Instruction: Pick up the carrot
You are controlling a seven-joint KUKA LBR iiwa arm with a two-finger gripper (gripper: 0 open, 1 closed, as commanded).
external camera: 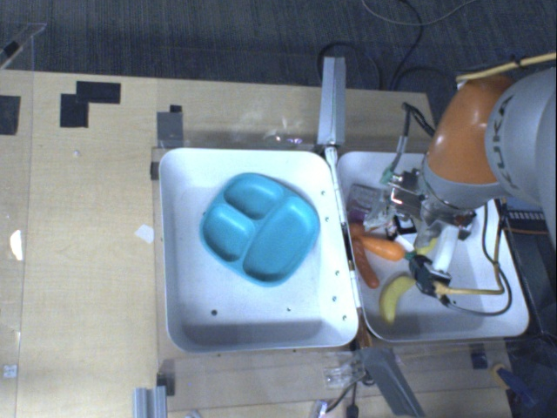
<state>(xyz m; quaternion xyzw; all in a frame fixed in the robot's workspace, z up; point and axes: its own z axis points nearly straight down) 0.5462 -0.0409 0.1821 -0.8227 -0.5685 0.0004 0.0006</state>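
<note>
Camera view, right of frame: the carrot [384,249] lies in the right bin [515,322], near a banana [393,297]. The gripper [399,225] hangs just above it; whether it grasps anything cannot be told.

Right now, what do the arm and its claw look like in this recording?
The arm is a bulky grey casing with dark lettering on its side and a rounded orange band above the wrist. The claw below it is a small metallic assembly with dark parts, and thin cables run alongside the wrist.
</note>
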